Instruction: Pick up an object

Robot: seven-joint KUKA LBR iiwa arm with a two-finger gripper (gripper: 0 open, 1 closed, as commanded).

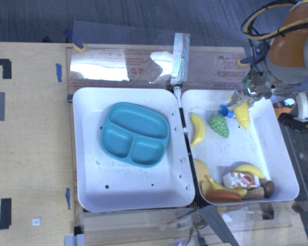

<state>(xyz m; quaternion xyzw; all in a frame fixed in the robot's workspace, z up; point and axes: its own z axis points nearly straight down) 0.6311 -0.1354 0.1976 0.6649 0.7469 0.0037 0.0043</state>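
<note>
We are hovering our gripper (245,97) over the yellow bottle (242,114), which is lying just below it, long axis running away downward; grip state unclear.

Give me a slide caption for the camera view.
Claw over the right bin by a yellow toy; blue tray in the left bin.

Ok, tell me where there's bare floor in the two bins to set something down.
Left bin: white floor rings the blue three-compartment plate, widest along the front. Right bin: bare middle, below the green grapes. Crowded: its front corner around the small carton.
</note>
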